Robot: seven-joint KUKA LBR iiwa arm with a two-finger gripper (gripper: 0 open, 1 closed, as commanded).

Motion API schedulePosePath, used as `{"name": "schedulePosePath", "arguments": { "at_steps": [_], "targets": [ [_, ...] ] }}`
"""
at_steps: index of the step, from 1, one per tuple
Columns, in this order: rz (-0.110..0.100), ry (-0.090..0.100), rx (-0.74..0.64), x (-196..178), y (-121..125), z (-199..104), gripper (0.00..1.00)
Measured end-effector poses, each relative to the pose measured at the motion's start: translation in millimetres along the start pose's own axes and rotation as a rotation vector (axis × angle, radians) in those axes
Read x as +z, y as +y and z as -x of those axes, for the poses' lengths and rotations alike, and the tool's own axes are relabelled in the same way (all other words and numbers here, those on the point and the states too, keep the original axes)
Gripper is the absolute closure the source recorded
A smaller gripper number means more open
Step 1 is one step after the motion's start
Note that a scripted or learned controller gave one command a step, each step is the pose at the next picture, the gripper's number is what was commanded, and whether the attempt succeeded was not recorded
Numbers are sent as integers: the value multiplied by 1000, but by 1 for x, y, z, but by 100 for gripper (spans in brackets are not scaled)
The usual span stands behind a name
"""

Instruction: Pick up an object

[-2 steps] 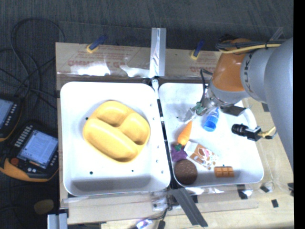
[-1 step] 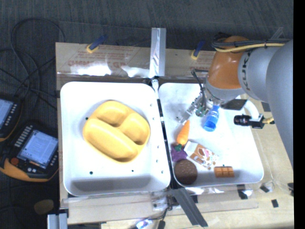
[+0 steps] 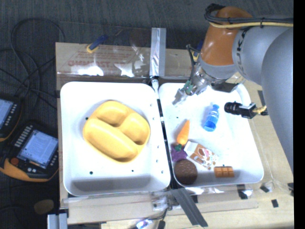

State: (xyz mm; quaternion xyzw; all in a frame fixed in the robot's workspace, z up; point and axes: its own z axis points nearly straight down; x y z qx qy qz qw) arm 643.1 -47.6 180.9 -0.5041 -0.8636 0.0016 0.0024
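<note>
The right bin (image 3: 248, 149) holds a small blue bottle (image 3: 211, 117), an orange carrot (image 3: 183, 131), a purple piece (image 3: 177, 152), a round dark brown cake (image 3: 185, 171), a printed snack packet (image 3: 202, 155) and a small brown block (image 3: 223, 171). A big yellow bread-shaped object (image 3: 116, 130) lies in the left bin (image 3: 71, 175). My gripper (image 3: 182, 94) hangs over the far left corner of the right bin, pointing down and left. It is above bare bin floor, apart from the carrot and the bottle, and nothing shows in it.
The ridge between the two bins (image 3: 162, 128) runs just left of the gripper. A black fitting (image 3: 239, 109) juts in at the right bin's right rim. A clear plastic sheet (image 3: 109, 56) lies behind the left bin. Handheld controllers (image 3: 33, 149) sit off the bench at left.
</note>
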Motion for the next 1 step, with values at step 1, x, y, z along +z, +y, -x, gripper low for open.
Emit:
{"name": "schedulePosePath", "arguments": {
  "at_steps": [1],
  "targets": [
    [-3,-2,348,38,-29,69,100]
  ]
}}
